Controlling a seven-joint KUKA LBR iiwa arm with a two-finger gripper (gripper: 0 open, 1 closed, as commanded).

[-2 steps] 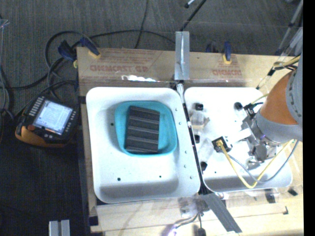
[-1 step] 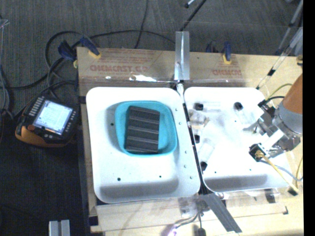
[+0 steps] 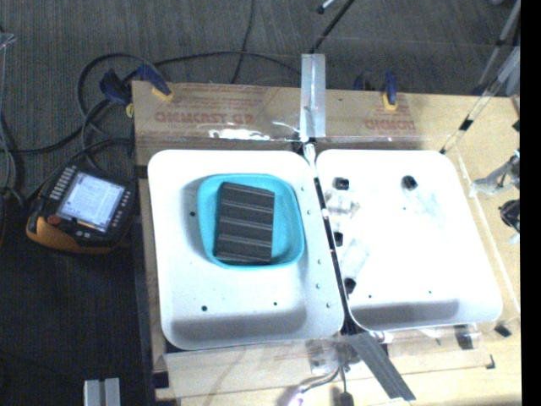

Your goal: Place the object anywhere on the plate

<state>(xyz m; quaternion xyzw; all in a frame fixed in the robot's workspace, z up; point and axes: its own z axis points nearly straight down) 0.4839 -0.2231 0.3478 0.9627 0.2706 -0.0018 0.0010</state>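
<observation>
Bench had the dark ridged block [image 3: 245, 222] lying flat on the teal plate [image 3: 292, 227], left bin [image 3: 169, 227]; I'd call it placed. Jaws' state, couldn't tell.

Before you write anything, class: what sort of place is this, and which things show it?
Probably a robotics lab or test bench. Two white bins sit side by side on a clamped board, a handheld control pendant trails cables on the carpet, and a dark ridged block lies on a blue plate.
</observation>
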